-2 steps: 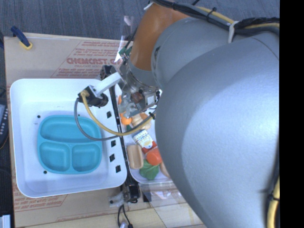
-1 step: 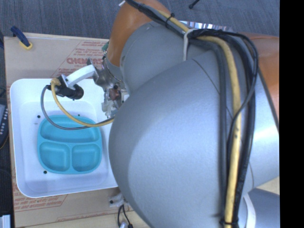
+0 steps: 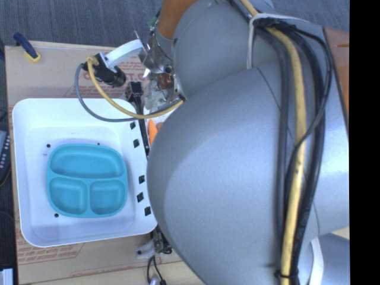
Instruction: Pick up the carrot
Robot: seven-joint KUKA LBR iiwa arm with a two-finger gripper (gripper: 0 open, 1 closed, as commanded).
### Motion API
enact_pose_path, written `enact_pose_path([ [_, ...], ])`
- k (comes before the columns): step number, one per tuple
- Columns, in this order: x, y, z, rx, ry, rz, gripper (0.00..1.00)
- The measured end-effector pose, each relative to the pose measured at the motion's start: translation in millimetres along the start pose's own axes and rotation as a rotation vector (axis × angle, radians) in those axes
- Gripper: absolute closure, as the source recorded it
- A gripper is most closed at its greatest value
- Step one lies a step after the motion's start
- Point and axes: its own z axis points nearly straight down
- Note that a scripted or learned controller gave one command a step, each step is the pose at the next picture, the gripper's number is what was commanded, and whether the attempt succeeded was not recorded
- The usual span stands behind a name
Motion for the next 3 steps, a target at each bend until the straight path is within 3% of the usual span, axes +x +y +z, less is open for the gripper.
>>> enact_pose_path([
  [1,46,-28,30,-0.001,-0.010,-0.014,1.00],
  [2,-14,27,-34,0.003,-0.003,-0.241,1.00],
  [3,-131,-14,85,0.006,-0.017,-0.138,1.00],
])
